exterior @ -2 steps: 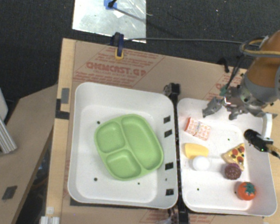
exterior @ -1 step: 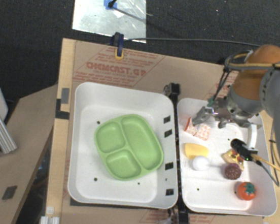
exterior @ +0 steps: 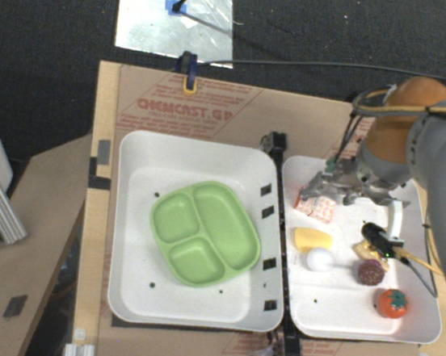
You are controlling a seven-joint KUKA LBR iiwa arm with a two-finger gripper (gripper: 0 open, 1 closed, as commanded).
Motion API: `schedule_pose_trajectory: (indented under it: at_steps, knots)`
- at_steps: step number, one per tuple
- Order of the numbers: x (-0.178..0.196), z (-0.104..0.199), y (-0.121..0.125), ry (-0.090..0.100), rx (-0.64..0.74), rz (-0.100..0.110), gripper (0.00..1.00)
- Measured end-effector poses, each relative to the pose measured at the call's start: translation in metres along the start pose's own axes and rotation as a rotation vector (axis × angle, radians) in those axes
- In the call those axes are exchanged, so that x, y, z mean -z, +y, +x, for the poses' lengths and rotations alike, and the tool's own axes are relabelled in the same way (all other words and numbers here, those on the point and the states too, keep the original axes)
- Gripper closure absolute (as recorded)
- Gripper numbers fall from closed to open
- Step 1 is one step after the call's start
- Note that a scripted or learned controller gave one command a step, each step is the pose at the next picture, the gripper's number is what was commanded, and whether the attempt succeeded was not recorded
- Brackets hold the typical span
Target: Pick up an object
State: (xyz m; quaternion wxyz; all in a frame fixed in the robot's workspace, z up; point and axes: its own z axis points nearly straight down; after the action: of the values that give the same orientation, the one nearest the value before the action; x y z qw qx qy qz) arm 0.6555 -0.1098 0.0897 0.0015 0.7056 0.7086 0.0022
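Two white bins (exterior: 210, 153), one green divided plate (exterior: 204, 232), five small items in right bin, fingers' (exterior: 325, 191) state unclear

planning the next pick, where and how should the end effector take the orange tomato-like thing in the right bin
Grip the orange tomato-like thing across its round body, coming straight down from above. It sits low and squat near the front right corner of the right bin, so the bin walls crowd a sideways approach. The dark red ball lies close behind it; close the fingers left-right, probably.

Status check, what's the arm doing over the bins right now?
Pincer low over right bin, at red-and-white packet. No visible grasp. Yellow block, white ball close by.
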Motion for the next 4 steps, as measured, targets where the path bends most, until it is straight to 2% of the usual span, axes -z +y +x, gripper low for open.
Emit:
schedule_pose_trajectory:
  at_steps: [1, 2, 4]
  knots:
    - [0.015, -0.001, 0.004, -0.007, 0.003, -0.019, 1.0]
    - [0.079, 0.006, 0.008, -0.002, 0.001, -0.003, 1.0]
    - [0.165, 0.012, 0.006, -0.002, 0.002, -0.001, 1.0]
